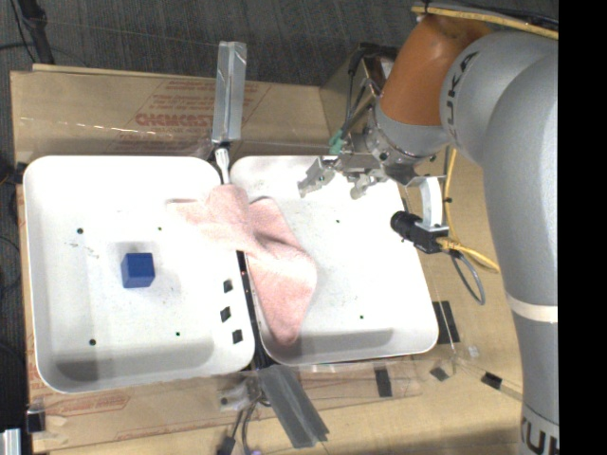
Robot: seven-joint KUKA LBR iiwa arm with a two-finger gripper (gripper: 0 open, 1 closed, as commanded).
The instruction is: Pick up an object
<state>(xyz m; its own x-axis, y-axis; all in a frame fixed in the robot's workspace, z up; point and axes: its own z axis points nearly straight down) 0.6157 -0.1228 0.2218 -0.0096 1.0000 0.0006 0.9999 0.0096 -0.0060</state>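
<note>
Brightly and evenly lit from above, with no hard-edged shadows anywhere. White bins [57,254] close to overexposed, surface detail washed out across their floors; soft grey shading only along the near inner walls. Faint shadow under the pink cloth [270,254] and beside the blue cube [138,269]. Mild sheen on the grey arm [517,159] and its orange band [427,64]. Dark, murky backdrop at the top, grainy and low in contrast. Overall sharpness modest, fine edges slightly soft, possibly from compression. Gripper [332,180] small and somewhat blurred against the bright bin. No obvious bending of straight lines toward the edges.
</note>
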